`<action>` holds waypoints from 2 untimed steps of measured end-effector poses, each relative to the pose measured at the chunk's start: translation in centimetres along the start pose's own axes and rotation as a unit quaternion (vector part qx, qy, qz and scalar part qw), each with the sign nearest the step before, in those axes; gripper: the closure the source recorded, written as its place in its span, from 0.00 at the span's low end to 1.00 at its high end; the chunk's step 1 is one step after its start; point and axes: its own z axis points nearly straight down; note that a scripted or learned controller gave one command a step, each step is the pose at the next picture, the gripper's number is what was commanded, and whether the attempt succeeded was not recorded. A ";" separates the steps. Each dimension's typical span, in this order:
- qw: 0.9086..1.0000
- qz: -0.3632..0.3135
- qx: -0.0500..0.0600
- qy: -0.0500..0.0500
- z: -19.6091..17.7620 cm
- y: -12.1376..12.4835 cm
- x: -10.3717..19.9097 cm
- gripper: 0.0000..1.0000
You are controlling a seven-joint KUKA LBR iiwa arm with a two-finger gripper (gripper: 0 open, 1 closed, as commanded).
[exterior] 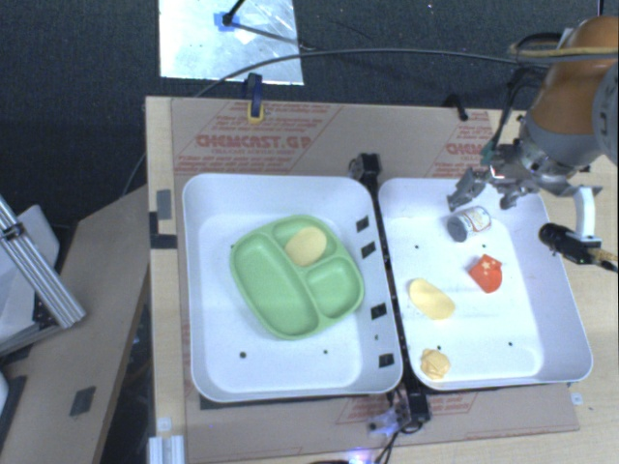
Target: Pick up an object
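One claw, fingers spread, nothing held, hovers over right bin far end, just above grey-white can. Approach step, by my reading. Next: descend, straddle can, close. Red piece near.

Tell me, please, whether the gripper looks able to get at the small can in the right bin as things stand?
Probably yes. The gripper hangs just above the small can, which lies apart from the red piece and the bin's wall, with nothing over it.
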 end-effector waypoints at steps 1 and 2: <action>1.000 0.001 0.000 0.000 4.1 -0.2 -0.2 0.00; 1.000 0.001 -0.001 0.000 8.0 -0.4 -0.7 0.00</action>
